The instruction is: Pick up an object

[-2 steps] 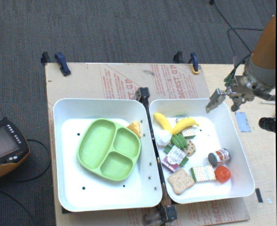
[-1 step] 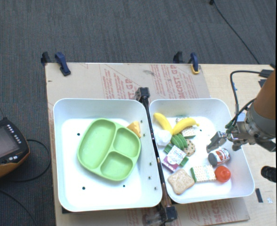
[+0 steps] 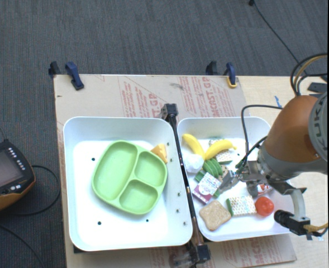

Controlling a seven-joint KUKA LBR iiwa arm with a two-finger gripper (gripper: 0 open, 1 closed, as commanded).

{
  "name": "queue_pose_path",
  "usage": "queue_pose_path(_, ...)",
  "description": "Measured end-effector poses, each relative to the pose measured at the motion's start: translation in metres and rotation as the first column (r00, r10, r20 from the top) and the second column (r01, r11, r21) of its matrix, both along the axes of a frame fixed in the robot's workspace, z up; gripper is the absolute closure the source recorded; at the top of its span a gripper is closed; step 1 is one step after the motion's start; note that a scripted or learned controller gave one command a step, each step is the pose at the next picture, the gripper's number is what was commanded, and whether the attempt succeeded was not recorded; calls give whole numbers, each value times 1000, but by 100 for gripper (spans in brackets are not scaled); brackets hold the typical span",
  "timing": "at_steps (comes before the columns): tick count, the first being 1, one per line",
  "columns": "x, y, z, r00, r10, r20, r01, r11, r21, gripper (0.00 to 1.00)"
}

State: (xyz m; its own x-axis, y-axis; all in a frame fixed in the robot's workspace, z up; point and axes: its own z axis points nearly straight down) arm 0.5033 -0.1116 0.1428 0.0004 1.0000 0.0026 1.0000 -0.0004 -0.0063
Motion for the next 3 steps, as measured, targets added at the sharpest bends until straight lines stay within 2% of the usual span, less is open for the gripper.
queue_pose_path(1,100,-9,-57,1000,2,2,-2,1000,-1,0)
queue_pose_path(2,100,-8,-49,1000,2,-1,-2,1000,1,100)
queue_pose_path(3,59,62,44,1000,4,4,-4,1000,-1,100)
